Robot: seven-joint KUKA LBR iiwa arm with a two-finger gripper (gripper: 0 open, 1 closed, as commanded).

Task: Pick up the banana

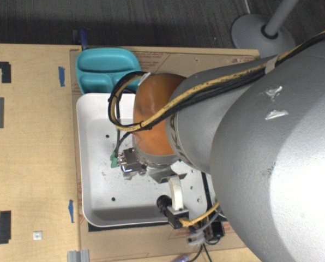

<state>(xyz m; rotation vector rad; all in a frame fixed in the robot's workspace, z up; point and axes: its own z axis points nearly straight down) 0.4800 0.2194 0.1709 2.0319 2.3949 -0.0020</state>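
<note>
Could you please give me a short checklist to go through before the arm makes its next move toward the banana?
1. Banana located: cannot tell; the arm covers much of the white bin.
2. Gripper state: cannot tell; the wrist with its orange band sits over the bin and hides what is below it.
3. Anything held: cannot tell.
4. Cables free: ok; the black and yellow cable loops above the bin floor without catching on the rim.
5. Teal container out of the way: ok; it lies beyond the bin's far edge.
6. Visible bin floor: ok; only small dark specks there.
</note>
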